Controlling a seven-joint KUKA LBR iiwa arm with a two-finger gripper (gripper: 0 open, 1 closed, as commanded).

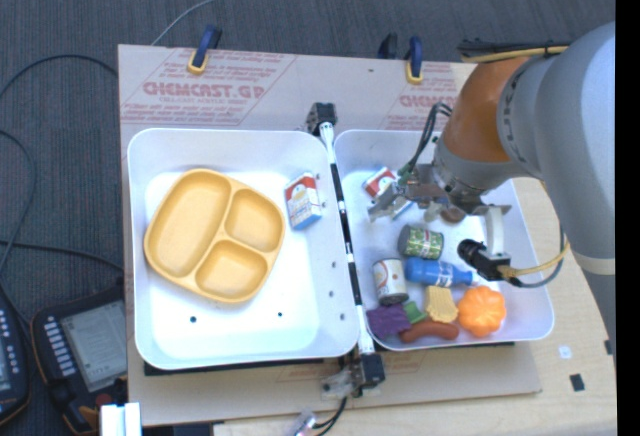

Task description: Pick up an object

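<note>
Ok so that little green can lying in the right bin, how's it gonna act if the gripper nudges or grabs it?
The green can seems to lie on its side, so a nudge would probably roll it. It looks rigid, so it should keep its shape when squeezed, though its curved wall might slip. The blue bottle and white can sit close by and may get bumped.

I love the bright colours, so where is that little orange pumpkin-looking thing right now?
The orange pumpkin toy sits in the right bin, near its front right corner, right beside a yellow block and just below the blue bottle.
</note>
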